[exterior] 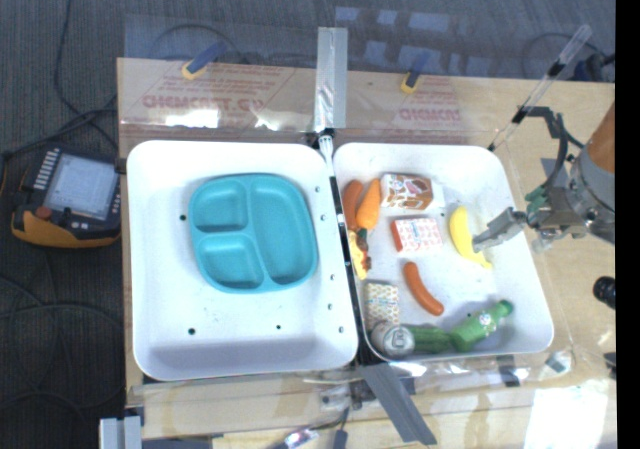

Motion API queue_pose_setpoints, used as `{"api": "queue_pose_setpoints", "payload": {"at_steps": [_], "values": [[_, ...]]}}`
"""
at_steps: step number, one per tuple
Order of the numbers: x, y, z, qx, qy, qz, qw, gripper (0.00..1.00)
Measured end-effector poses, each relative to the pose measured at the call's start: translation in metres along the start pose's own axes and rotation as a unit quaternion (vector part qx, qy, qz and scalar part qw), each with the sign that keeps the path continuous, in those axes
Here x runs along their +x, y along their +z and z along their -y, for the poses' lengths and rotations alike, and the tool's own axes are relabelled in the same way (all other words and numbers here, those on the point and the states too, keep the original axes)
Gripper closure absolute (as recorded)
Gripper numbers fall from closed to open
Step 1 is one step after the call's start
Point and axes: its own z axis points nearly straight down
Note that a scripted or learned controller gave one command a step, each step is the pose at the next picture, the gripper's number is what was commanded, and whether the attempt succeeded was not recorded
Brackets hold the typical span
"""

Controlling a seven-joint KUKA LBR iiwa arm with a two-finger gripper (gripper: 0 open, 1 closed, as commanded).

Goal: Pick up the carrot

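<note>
A: While the arm (600, 172) sits at the right edge of frame, what are the biggest things on the bench?

B: Two white bins. Left bin (160, 267) fills the centre-left; right bin (520, 287) sits just beside it, centre-right, walls touching along the middle.

A: Contents, left bin?

B: One teal divided tray (252, 232), three compartments, lying flat near the bin's middle.

A: Right bin?

B: Crowded. Green bottle (465, 329) lying on its side along the lower edge, a can (397, 340) at its left end. Printed carton (407, 192) near the top, a small red-checked box (417, 234) below it. Banana (459, 233) toward the right. Red sausage (422, 288) lying diagonal, mid-bin.

A: Carrot?

B: Carrot (368, 204), orange, upper left of the right bin, just left of the carton, close to the dividing wall, tilted nearly upright in frame. Another orange-red item touches its left side; cannot identify it.

A: Gripper?

B: Gripper (497, 229) over the right bin's right side, just beside the banana, well apart from the carrot. Whether clenched or released, cannot tell. Nothing visibly between its tips.
</note>
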Motion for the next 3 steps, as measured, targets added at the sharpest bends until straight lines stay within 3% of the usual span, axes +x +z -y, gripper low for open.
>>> {"api": "queue_pose_setpoints", "payload": {"at_steps": [1, 2, 3], "values": [[0.025, 0.015, 0.003, 0.0, 0.027, -0.001, 0.9996, 0.0], [0.081, 0.129, 0.005, 0.002, 0.079, -0.001, 0.9968, 0.0], [0.025, 0.066, 0.0, 0.001, 0.2, 0.001, 0.9797, 0.0]]}}
